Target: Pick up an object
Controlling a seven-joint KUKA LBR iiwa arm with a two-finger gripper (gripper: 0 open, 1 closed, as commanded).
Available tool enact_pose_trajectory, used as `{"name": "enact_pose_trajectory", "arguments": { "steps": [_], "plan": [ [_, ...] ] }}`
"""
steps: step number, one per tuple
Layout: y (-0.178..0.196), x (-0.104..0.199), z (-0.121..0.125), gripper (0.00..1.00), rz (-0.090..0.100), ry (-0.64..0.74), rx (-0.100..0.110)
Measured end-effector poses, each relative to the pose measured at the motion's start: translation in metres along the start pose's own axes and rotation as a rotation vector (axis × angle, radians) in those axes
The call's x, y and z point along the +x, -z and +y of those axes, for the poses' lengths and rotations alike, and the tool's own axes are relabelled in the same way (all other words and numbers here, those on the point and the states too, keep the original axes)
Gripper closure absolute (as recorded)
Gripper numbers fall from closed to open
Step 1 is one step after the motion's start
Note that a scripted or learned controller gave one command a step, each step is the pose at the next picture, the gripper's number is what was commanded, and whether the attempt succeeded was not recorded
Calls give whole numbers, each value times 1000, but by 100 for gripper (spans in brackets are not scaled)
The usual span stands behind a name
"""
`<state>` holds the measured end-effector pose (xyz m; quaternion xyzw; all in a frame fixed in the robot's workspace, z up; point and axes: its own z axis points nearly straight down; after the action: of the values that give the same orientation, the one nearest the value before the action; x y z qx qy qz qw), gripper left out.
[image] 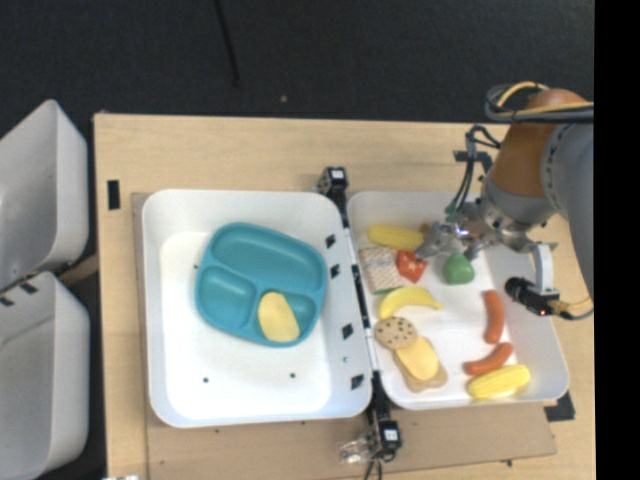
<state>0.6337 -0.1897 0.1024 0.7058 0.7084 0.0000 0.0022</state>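
Gripper [447,240] is low in the right bin [555,363], can't tell its state from this angle. Red toy [410,264] sits just left of it, green toy [458,269] just below. I'd pick 1, center over it, then drop straight down

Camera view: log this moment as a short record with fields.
left bin: teal divided plate with a yellow piece in one compartment
right bin: toy foods, among them a banana, cookie, corn cob, two sausages
arm: over the right bin's far side
tool: low, beside the red piece and green piece
grasp: cannot tell
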Motion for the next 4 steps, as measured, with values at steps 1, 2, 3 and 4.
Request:
{"name": "enact_pose_trajectory", "arguments": {
  "steps": [1, 2, 3, 4],
  "plan": [
    [10, -1, 0, 100, 0, 0, 1],
    [58, 2, -7, 100, 2, -4, -1],
    [109, -8, -10, 100, 0, -7, -3],
    [141, -10, -9, 100, 1, -2, -2]
  ]
}}
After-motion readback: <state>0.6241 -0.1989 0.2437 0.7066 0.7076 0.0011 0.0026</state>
